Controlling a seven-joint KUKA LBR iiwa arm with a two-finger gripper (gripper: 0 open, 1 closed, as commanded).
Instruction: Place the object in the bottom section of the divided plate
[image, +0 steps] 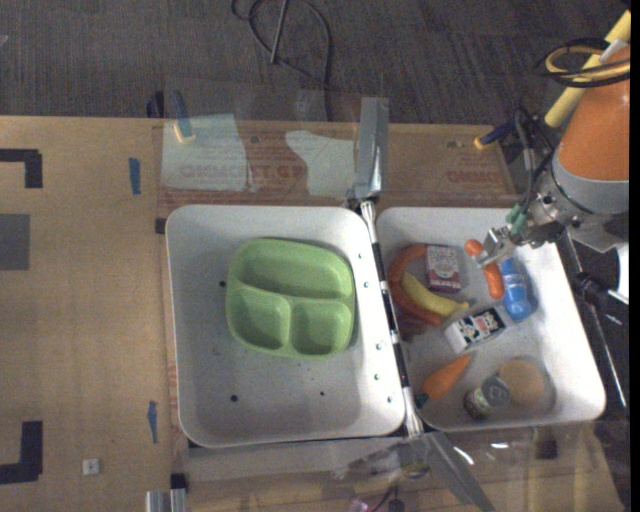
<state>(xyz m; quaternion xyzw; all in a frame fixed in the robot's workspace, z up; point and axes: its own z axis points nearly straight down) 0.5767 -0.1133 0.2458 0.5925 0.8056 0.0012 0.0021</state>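
The green divided plate (290, 298) lies in the left bin (200, 400), with one long section on its upper left and two smaller sections toward the lower right. All its sections are bare. My gripper (498, 244) hangs over the upper part of the right bin (580, 400), apart from the plate. Just below it lie a small orange-red piece (493, 280) and a blue bottle (516, 296). A small orange item (472, 246) sits right beside its tip. I see nothing held.
The right bin also holds a banana (432, 297) on a red ring (404, 268), a pink-and-white box (443, 266), a small carton (475, 327), a carrot (445, 376), a can (483, 398) and a bun (524, 381). A raised divider (385, 330) separates the bins.
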